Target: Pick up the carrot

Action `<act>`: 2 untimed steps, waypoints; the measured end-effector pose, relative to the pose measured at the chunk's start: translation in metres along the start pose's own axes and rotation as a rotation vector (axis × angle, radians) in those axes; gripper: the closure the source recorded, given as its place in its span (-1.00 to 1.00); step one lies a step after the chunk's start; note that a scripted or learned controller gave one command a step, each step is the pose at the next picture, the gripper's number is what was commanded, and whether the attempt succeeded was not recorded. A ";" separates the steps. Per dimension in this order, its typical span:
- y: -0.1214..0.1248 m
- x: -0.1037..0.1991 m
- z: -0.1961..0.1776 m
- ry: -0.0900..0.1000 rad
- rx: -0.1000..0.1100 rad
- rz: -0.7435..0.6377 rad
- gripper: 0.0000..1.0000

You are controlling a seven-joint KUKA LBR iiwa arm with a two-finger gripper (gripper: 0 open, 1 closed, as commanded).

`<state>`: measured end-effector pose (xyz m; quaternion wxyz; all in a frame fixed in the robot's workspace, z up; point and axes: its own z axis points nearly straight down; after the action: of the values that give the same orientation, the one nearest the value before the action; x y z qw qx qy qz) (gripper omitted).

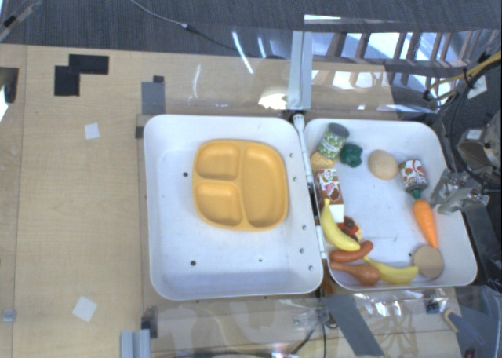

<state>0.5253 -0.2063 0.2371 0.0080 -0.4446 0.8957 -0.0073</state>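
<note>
- A pale wooden desk carries two shallow white plastic bins side by side, seen from above at a slant.
- The left white bin holds a yellow three-compartment plastic plate, lying flat near the bin's middle.
- The right white bin holds a scatter of toy food.
- The small orange toy carrot lies close to that bin's right wall, its thick end pointing up-frame and its tip pointing down toward a round tan potato in the lower right corner.
- A red-and-white toy can lies just above the carrot, with a second pale potato to its left.
- Along the bin's left wall sit a green-labelled jar, a dark green vegetable, a red-labelled packet and a yellow banana.
- A reddish-brown sausage and a second yellow banana lie along the lower edge.
- The grey metal gripper hovers at the bin's right rim, just beside the carrot's upper end; whether it is open or closed cannot be told, and nothing is seen in its grasp.
</note>
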 end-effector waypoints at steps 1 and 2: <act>-0.008 -0.013 0.063 -0.003 -0.020 -0.579 1.00; 0.031 0.021 0.147 -0.002 -0.010 -0.980 1.00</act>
<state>0.4910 -0.2056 0.0896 0.0023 -0.8139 0.5810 -0.0054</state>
